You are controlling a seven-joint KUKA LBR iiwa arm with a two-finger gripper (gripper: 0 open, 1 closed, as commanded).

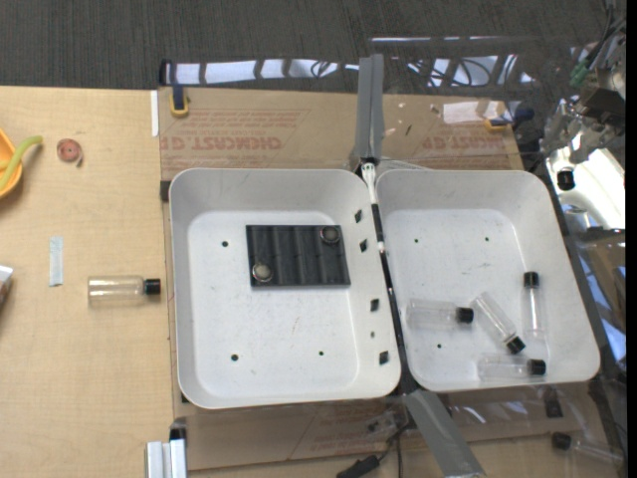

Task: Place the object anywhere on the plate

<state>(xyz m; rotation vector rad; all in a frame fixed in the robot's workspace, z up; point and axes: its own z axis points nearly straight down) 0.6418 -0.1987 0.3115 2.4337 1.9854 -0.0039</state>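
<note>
Meanwhile four vials (498,323) lie in the right bin (438,202), near the plate (298,256).

Left bin (189,297) floor open around dark plate (298,256); four vials (498,325) crowd right bin's near corner.

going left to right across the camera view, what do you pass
orange bowl edge → clear vial on the bench → left bin → dark grooved plate → right bin → vials in it, starting with
</note>
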